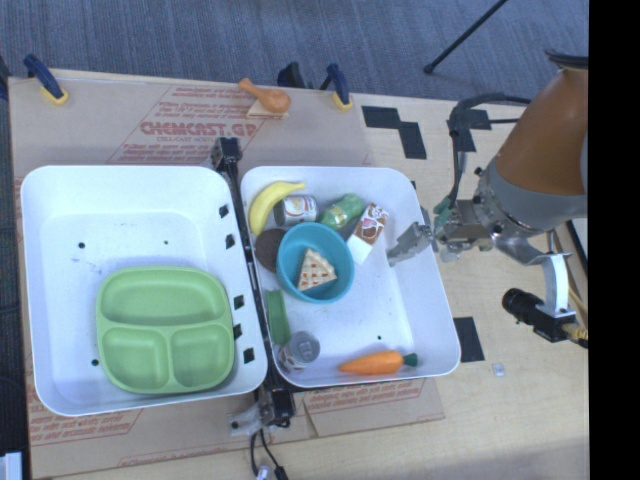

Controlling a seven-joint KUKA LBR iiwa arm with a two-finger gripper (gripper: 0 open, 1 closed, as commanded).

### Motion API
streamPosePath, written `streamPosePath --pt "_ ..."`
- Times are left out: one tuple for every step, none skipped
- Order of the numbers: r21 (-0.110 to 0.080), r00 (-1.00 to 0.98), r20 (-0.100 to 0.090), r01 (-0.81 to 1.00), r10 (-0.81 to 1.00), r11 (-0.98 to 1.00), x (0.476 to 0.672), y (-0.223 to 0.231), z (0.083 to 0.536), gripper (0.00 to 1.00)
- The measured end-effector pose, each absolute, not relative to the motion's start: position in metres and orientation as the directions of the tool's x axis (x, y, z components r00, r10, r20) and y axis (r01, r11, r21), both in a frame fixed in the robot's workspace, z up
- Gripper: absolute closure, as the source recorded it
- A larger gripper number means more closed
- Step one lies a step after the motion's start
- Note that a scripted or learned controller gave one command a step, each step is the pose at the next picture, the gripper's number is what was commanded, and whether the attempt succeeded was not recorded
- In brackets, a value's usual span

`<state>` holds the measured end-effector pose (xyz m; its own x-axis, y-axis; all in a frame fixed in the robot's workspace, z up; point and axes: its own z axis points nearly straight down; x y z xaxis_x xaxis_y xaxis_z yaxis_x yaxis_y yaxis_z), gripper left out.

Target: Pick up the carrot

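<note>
Carrot: we see the carrot (372,364) lying flat in the right bin (428,298), near its front rim, orange body pointing left and green top to the right. Nothing touches it.

Gripper: we find the gripper (408,244) at the right bin's right edge, well apart from the carrot and further back in the bin. We cannot tell how its fingers stand; nothing shows between them.

Arm: the arm (545,148) reaches in from the right, its wrist just outside the bin.

Neighbours: a small metal can (300,349) sits to the carrot's left, a green piece (276,317) lies along the left wall, and the blue bowl (314,262) with a sandwich wedge sits behind. Banana (270,203) and other toys crowd the back. The floor right around the carrot looks open.

Left bin: it holds a green tray (165,328), which plays no part here.

Done: as far as we can judge, nothing yet; the carrot rests on the bin floor.

Left: we still have to bring the gripper forward over the carrot, lower, close across its body and lift.

Risk: the front rim is close, so we judge there is little room on that side.
</note>
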<state>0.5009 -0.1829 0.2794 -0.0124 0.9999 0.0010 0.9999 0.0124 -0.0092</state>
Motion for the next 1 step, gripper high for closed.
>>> streamPosePath --pt "-0.011 -0.299 0.007 0.954 0.954 0.299 0.4747 -0.2000 0.1545 0.00"
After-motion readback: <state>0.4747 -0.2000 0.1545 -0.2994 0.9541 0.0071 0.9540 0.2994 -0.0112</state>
